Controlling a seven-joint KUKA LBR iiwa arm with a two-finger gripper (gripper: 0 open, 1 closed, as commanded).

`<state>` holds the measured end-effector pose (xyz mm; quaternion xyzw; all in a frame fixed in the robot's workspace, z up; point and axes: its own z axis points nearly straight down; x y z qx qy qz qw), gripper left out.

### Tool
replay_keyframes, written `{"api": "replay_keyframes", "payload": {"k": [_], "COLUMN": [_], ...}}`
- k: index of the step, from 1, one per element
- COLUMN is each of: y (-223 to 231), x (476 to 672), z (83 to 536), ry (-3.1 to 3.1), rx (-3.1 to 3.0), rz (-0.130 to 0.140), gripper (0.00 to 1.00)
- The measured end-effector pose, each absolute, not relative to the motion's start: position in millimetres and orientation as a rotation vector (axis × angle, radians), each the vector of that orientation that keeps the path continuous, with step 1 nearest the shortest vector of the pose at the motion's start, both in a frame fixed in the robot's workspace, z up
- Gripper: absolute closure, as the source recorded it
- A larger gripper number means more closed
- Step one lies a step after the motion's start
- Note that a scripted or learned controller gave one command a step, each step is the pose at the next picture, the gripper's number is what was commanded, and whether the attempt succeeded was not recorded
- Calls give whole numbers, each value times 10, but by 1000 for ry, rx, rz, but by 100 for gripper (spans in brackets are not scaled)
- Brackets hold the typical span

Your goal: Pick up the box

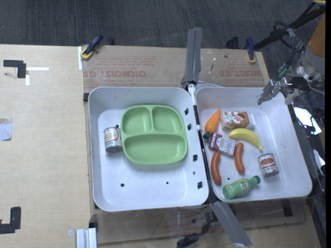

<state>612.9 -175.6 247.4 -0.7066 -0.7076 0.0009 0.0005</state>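
Right bin [297, 190] is holding, front to back: green bottle [240, 186], can [268, 165], two sausages [215, 167], dark red box [223, 144] lying flat mid-left, banana [247, 137], carrot [212, 121], snack packet [236, 119]. Left bin [103, 190] is carrying a green divided plate [154, 134] and a can [112, 139] beside it. Gripper [271, 90] is hovering over the right bin's far right corner; can't tell its finger state.

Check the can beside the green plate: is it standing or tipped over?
Tipped over. The can lies on its side on the left bin's floor, label facing up, just left of the green plate.
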Motion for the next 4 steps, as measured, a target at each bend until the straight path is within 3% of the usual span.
{"api": "replay_keyframes", "payload": {"k": [1,2,3,4], "y": [-849,-456,-1037,-940], "x": [5731,5265,5425,5893], "z": [1977,1909,1013,966], "ry": [-2129,-2169,-2263,-2135], "rx": [-2307,-2270,-2179,-2313], "rz": [5,4,1,-7], "gripper": [0,0,0,0]}}
